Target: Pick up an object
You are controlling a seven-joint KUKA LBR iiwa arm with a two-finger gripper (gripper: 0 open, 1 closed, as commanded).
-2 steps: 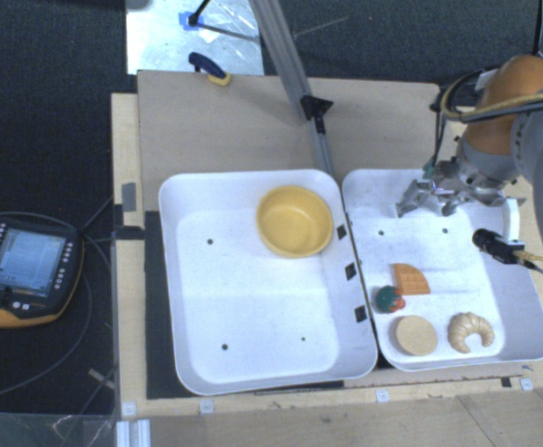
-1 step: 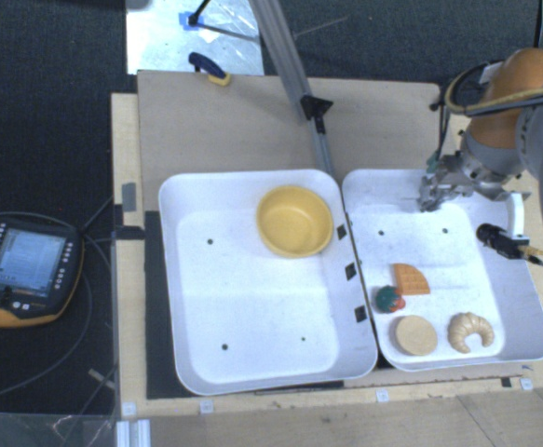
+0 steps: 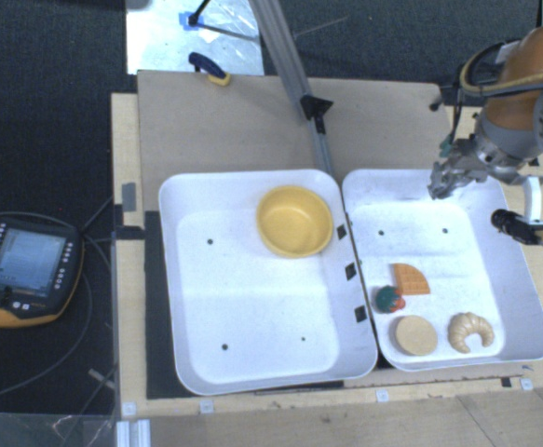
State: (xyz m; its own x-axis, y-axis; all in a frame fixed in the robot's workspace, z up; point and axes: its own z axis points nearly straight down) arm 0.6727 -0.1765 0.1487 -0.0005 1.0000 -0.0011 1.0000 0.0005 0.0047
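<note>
Objects available for pickup lie in the right bin: an orange wedge, a small green-and-red item just beside the wedge on the side toward the left bin, a round tan disc near the wedge toward the bin's front rim, and a croissant-shaped piece just beside the disc. A yellow bowl sits in the left bin, well apart from the wedge. The gripper hangs over the right bin's far edge, well apart from the wedge, with nothing visibly held; how far the fingers are spread cannot be told at this resolution. Recommended procedure: select one isolated target, such as the croissant-shaped piece; centre the gripper above it; align the fingers across its narrow dimension; descend vertically, avoiding contact with the disc.
</note>
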